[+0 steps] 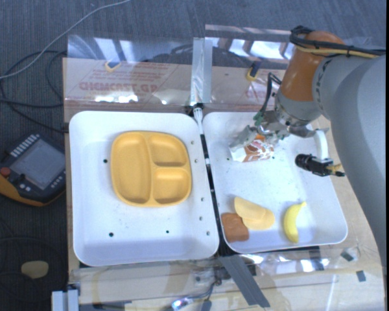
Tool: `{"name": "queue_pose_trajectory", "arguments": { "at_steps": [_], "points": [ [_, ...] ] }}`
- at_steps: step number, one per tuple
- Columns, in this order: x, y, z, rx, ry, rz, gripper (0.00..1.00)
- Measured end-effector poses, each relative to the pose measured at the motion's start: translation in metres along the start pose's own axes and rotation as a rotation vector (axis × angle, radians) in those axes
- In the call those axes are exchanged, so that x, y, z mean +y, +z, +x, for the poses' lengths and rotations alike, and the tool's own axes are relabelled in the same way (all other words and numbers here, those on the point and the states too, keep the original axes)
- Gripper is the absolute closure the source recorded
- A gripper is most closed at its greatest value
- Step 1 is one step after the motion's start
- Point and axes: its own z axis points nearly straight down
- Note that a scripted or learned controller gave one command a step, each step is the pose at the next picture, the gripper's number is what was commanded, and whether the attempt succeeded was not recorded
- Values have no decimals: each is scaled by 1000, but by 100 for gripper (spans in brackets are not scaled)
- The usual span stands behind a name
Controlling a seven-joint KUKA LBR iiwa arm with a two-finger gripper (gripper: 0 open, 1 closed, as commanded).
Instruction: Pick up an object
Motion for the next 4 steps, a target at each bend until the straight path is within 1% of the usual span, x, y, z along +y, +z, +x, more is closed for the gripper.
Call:
{"name": "queue_pose_trajectory", "arguments": {
  "at_steps": [1, 2, 3, 4],
  "points": [
    [-4, -46, 34, -13, -23, -30, 0],
    [-92, -19, 1, -7, 172, -30, 0],
    [-171, -47, -9, -5, 249, -30, 0],
    [-167, -65, -56, -9, 108, -31, 0]
  ]
}}
